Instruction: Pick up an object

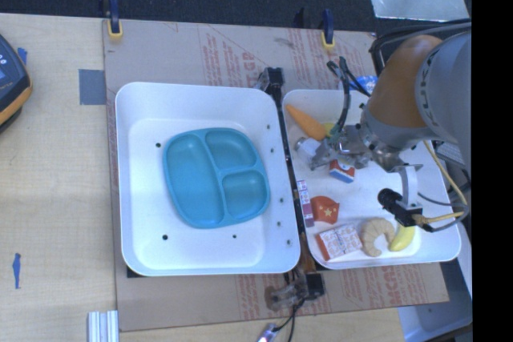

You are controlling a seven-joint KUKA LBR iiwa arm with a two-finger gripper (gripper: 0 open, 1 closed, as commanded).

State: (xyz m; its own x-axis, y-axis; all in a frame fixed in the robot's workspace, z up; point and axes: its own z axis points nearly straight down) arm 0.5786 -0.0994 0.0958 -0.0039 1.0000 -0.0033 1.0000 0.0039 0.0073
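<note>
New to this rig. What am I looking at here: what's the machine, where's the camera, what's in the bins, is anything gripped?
It is one picture, from a fixed camera above the bench, looking down at a slant. The grey machine with the orange band is a robot arm reaching in from the right; its gripper sits low over the right bin.

The left bin holds a blue divided plate. The right bin holds small toy-like things: an orange carrot, a small red and white carton just below the gripper, a red pouch, a red and white packet, a croissant and a yellow banana.

The job is to pick up any one object. From this angle I cannot tell whether anything is gripped.
</note>
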